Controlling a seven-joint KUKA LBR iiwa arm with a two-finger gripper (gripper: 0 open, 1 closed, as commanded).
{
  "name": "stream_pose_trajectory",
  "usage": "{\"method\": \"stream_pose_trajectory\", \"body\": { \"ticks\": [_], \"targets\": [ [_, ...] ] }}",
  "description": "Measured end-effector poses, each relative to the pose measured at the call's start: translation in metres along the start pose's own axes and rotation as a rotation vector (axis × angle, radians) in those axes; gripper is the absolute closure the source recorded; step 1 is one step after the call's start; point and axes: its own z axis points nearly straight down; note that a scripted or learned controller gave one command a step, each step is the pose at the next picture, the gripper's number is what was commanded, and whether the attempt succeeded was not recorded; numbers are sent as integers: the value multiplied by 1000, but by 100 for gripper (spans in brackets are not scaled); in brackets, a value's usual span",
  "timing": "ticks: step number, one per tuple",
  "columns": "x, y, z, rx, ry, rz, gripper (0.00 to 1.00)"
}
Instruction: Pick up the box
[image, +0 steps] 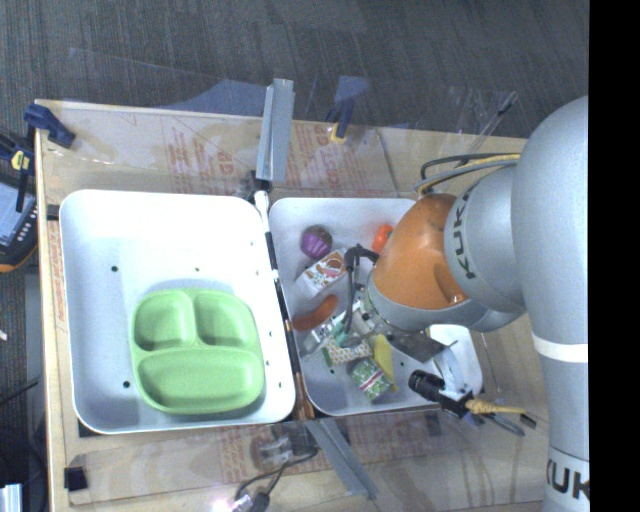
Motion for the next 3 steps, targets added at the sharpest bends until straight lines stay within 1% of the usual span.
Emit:
{"method": "stream_pose_trajectory", "body": {
  "ticks": [1, 2, 3],
  "targets": [
    [0, 2, -10, -2, 1, -5, 100],
    [17, -14, -125, 0, 9, -354, 100],
    [1, -20, -149, -2, 8, -681, 100]
  ]
}}
